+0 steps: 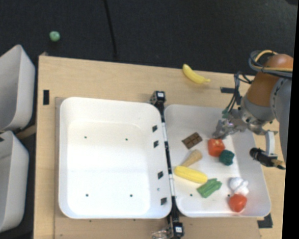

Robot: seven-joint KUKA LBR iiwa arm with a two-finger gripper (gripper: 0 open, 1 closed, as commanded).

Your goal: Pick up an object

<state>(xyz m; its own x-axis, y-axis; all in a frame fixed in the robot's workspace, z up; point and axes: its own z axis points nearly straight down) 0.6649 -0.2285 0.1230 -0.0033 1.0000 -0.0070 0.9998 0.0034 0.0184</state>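
Tomato [215, 146], small and red, lies in the right bin [190, 114], and the pincer [223, 128] hangs just above and beside it; from here I cannot tell its state. A dark green piece [226, 157] touches the tomato's lower right, and a brown block [191, 140] lies near its left. My worry is a descent slightly off centre, so the round toy rolls aside or the green neighbour gets nudged instead.

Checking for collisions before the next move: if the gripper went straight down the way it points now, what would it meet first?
Probably the right white bin's bare floor, just up-left of the small red round toy. The gripper hangs near that toy, though depth is hard to judge from this slanted view.
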